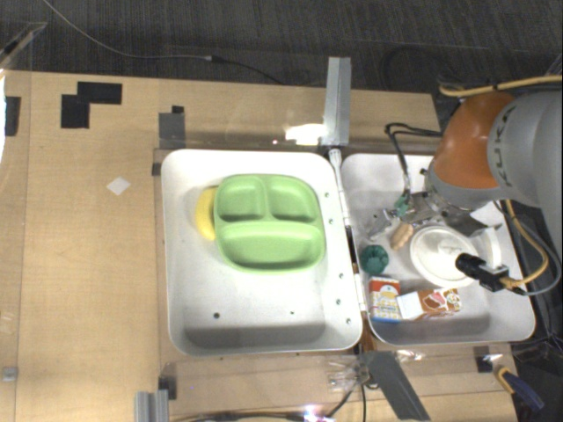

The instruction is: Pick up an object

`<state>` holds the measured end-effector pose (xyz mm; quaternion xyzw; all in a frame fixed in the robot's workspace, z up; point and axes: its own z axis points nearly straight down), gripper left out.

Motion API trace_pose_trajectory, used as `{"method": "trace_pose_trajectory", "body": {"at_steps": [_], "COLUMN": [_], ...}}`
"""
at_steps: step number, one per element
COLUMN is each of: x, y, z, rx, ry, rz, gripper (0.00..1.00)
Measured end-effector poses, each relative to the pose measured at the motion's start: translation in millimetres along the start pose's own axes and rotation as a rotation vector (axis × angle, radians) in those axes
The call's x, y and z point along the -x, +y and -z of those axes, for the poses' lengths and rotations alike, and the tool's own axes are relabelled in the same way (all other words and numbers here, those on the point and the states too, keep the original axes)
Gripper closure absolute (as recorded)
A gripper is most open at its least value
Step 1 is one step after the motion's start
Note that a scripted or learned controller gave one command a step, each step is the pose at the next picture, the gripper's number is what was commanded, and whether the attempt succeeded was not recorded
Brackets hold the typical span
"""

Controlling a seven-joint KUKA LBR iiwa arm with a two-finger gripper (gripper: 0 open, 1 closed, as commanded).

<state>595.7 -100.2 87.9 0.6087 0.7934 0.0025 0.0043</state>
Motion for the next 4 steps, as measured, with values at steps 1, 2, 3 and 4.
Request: {"method": "trace_pose_trajectory", "body": {"at_steps": [1,2,3,4], "x": [11,12,0,-57], "y": [1,3,13,17], "z": [0,13,2,115], "rx": [0.0,0.006,0.003,-0.005], "ry": [0.0,-0.003,-0.002,0.002], "rz": [-0.25,-0.248,-0.231,-0.374], "gripper": [0.0,1.0,1.0,1.0]}}
